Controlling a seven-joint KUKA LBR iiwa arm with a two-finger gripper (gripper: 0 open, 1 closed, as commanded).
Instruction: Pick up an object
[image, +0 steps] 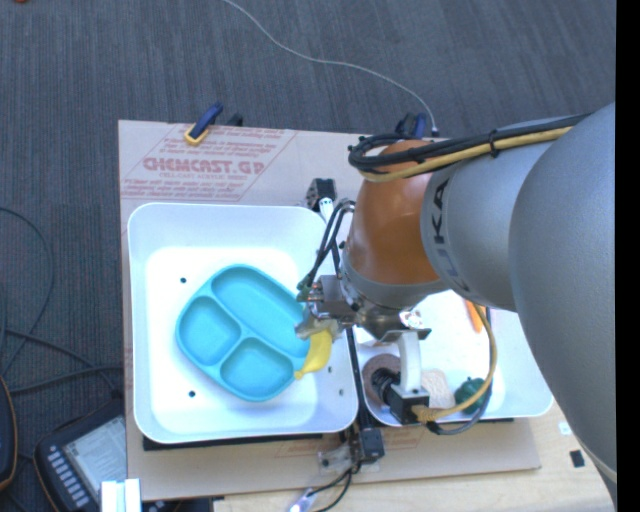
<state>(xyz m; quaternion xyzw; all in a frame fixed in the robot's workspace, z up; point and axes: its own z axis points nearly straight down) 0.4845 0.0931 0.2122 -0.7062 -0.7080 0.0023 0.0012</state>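
Note:
My gripper hangs over the right edge of the left bin, just beside the divider between the bins. A yellow banana-shaped object sits between its fingers and hangs down from them, its lower end over the rim of a blue divided plate. The plate lies flat in the middle of the left bin. The arm's orange band and grey body hide much of the right bin.
In the right bin, under the arm, lie a brown round object, a pale pinkish item, a green item and an orange sliver. A blue and yellow clip rests on the cardboard sheet behind the bins.

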